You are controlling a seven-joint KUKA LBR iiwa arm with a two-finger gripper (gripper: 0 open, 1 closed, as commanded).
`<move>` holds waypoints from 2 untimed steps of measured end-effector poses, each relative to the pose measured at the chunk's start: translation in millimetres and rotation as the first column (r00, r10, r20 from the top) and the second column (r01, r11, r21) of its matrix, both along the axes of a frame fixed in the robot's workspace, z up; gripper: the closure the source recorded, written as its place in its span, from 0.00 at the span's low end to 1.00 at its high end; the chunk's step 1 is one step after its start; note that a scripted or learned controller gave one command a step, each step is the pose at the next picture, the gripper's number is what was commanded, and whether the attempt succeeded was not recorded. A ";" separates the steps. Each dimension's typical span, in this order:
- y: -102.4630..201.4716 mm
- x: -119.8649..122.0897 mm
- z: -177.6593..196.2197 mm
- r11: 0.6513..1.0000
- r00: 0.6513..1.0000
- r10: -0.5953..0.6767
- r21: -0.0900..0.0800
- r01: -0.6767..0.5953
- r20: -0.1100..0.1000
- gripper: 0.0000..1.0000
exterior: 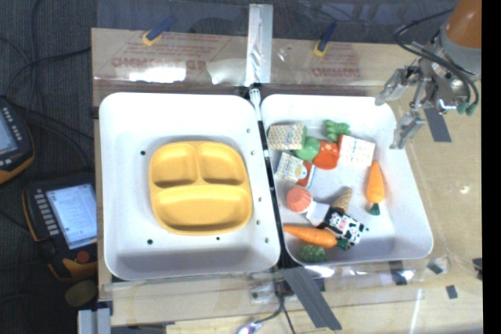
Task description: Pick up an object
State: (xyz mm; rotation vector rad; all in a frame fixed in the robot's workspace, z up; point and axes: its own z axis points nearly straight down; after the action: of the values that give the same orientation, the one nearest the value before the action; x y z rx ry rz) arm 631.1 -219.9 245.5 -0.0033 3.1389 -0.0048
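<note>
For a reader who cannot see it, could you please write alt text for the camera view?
Seen from above, the gripper, fingers open, hovers at the upper right corner of the right bin, which holds toy food including two carrots. The left bin holds a yellow divided plate.

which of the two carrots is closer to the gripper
The upright carrot by the right bin's right wall, just below the gripper. The other carrot lies flat along the bottom wall.
</note>
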 end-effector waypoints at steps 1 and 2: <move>-2.5 11.2 -129.2 0.996 0.996 -0.093 0.003 0.093 -0.002 0.00; -3.0 -24.3 -156.3 0.990 0.990 -0.144 -0.001 0.144 0.008 0.00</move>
State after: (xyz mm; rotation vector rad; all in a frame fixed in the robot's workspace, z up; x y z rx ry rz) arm 606.8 -222.9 89.2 0.2229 3.1231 -0.0073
